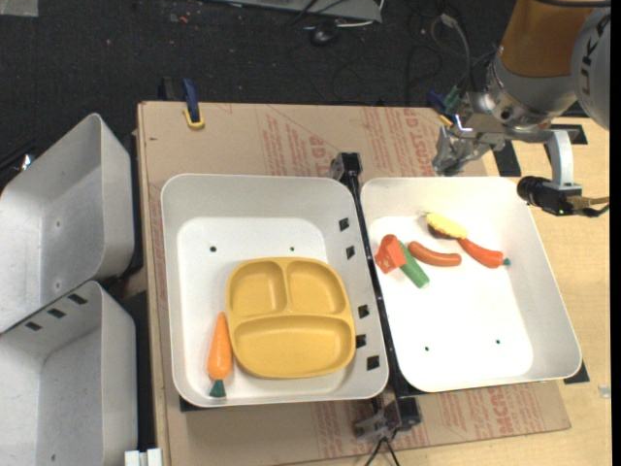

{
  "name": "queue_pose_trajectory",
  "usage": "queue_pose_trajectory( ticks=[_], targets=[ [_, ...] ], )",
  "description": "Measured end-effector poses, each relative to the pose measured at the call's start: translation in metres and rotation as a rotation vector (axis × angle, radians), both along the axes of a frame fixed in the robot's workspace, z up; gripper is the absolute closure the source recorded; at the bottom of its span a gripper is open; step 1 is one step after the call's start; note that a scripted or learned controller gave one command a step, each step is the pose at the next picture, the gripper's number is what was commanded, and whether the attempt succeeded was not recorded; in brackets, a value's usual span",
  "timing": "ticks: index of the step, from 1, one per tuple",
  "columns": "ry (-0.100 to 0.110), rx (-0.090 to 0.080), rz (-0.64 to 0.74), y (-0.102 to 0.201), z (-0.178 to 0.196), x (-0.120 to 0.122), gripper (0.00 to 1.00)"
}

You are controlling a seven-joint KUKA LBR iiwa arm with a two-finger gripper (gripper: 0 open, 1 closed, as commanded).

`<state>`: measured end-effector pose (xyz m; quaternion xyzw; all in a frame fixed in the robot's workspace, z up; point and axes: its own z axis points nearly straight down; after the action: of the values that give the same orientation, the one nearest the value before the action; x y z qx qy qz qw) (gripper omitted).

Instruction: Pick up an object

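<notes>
While the gripper hangs above the far rim of the right bin, whether it is spread I cannot tell. In that bin lie a sausage, a yellow piece and red peppers; the left bin holds a yellow tray and a carrot.

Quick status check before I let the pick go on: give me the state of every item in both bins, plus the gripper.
gripper: above the right bin's far left corner, holding nothing visible
yellow tray: flat in the left bin, compartments bare
carrot: lying beside the tray's left edge
sausage: lying in the right bin
yellow piece: lying near the far wall
red-orange pepper: lying right of the sausage
orange and green pieces: lying together, touching
</notes>
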<state>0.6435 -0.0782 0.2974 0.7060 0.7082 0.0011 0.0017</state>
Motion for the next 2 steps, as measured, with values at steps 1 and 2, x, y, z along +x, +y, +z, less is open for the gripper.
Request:
queue_pose_trajectory(
  ticks=[1,2],
  targets=[
    [0.005,0.001,0.004,0.055,-0.016,0.007,1.0],
    [0.006,0.002,0.004,0.109,-0.04,0.001,1.0]
  ],
)
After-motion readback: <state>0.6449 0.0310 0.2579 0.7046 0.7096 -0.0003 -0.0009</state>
